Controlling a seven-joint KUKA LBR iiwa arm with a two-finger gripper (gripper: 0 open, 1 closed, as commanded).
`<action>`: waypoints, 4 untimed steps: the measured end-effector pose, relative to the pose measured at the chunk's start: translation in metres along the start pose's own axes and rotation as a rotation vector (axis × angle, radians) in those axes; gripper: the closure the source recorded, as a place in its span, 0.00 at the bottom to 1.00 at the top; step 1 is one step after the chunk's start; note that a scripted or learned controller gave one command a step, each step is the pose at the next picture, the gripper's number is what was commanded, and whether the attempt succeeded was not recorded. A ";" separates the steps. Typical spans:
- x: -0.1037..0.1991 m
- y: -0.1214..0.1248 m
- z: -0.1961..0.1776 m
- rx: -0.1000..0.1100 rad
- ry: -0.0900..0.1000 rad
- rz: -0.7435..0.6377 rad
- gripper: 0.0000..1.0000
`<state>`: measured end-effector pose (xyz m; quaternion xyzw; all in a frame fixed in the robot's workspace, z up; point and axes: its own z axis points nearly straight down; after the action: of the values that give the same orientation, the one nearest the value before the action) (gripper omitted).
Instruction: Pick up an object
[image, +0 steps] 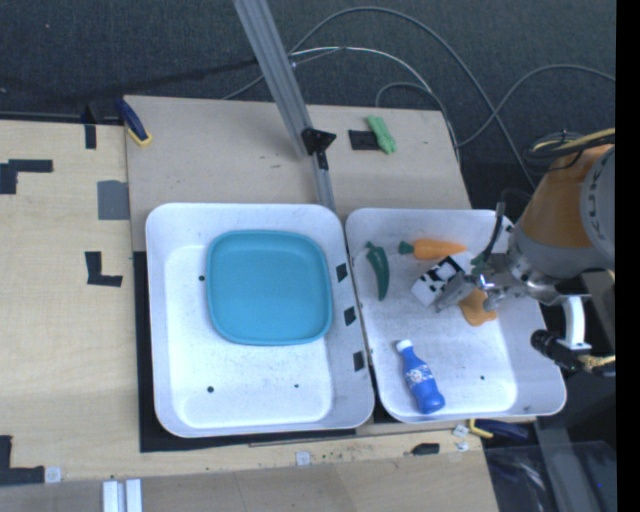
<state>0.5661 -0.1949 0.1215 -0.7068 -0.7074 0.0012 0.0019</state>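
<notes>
The pincer (462, 290) is seen low over the right bin (500, 400), near its right wall, and it is carried by the grey arm (565, 235) with the orange band. Whether the pincer is apart or together cannot be told, because this part is dark and small. Just beside it a white block (434, 280) with black marks is placed on its left, and an orange piece (480, 314) is lying under or just behind it; contact cannot be judged. A carrot (436, 248) is found a little above, near the upper wall. A green pepper (378, 268) is lying near the bin's left wall. A blue bottle (420, 376) with a white cap is lying towards the lower wall, well apart from the pincer.

In the left bin (170, 300) a turquoise plate (268, 286) is laid flat. Both bins are set on a pale wooden worktop (60, 300) marked with black tape pieces. A grey pole (285, 85) is crossing the worktop at a slant, and a green piece (381, 134) is lying at the far edge. Beyond, dark carpet (100, 50) and thin cables (450, 90) are seen.
</notes>
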 end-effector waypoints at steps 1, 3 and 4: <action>0.000 0.002 0.031 -0.009 -0.003 0.000 0.00; -0.010 0.006 -0.029 -0.007 -0.002 0.001 1.00; -0.014 0.016 -0.083 -0.009 -0.002 0.000 1.00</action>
<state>0.5822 -0.2090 0.2041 -0.7069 -0.7073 -0.0010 -0.0019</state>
